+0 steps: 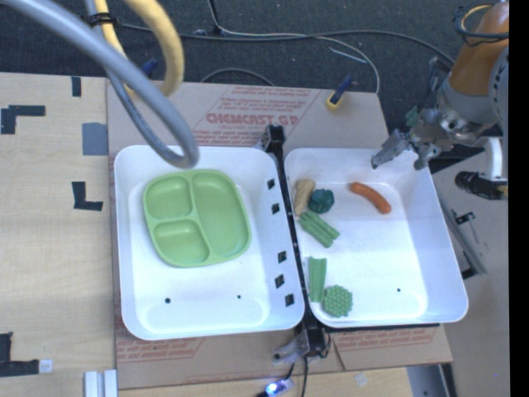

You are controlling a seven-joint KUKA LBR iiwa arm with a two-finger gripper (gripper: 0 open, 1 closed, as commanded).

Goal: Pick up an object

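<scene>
One sausage (369,197), orange, curved, lay in rt bin (413,246), just below-left of gripper (401,157); fingers spread, holding nothing.

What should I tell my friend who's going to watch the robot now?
Hand: at the far rim of the right bin, near its right corner, with nothing between its fingers.
Right bin's things: orange sausage closest to the hand; dark green lump and tan piece by the divider; green ridged stick; green strip; round green waffle at the near side.
Left bin: green divided plate.
Done: nothing lifted yet.
Left: grab one object and raise it, probably the sausage.
</scene>
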